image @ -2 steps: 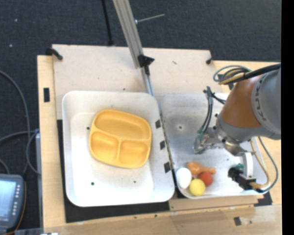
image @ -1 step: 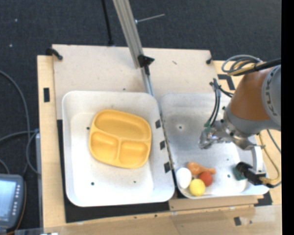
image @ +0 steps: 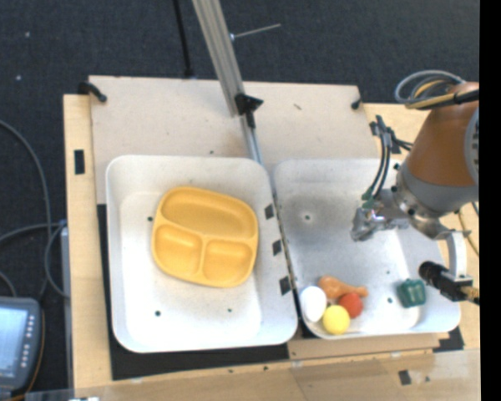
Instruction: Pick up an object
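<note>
Gripper [image: 366, 224] hovered over right bin [image: 317, 192]; couldn't tell jaw state. I noted toys clustered in near corner: white egg [image: 313, 302], yellow ball [image: 336, 319], red ball [image: 351, 305]. Judged light, rigid, smooth, likely to roll. Green block [image: 412, 291], apart, looked the easier grasp across flat sides.

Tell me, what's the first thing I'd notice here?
Probably the big yellow divided plate lying in the left bin. Next, the little cluster at the right bin's near edge: a white egg, a yellow ball, something red and something orange. The grey-and-orange arm's gripper hangs above that bin.
</note>
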Controlling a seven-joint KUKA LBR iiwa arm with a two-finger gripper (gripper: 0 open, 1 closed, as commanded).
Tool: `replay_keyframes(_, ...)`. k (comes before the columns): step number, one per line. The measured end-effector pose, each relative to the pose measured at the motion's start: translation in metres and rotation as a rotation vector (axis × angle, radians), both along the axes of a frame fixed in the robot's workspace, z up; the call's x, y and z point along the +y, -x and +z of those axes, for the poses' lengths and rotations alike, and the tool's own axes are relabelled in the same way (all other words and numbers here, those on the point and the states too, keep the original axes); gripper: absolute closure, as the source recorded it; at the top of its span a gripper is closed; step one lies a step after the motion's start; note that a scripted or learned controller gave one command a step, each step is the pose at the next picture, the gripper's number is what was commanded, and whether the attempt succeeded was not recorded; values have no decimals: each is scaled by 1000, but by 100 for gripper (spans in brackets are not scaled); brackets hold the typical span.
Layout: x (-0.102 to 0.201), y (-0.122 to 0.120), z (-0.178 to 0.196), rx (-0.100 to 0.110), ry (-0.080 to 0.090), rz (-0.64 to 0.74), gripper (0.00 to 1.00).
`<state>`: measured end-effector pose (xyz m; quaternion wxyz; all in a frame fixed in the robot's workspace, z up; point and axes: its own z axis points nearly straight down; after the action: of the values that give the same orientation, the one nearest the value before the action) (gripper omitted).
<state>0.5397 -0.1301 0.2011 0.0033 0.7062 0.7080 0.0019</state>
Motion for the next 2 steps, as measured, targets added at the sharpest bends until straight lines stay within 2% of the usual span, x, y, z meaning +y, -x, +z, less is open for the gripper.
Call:
replay_keyframes(1, -1, -2, 29, 2, 0, 1, 100)
replay_keyframes(2, 52, -6, 23, 5, -3, 5, 100)
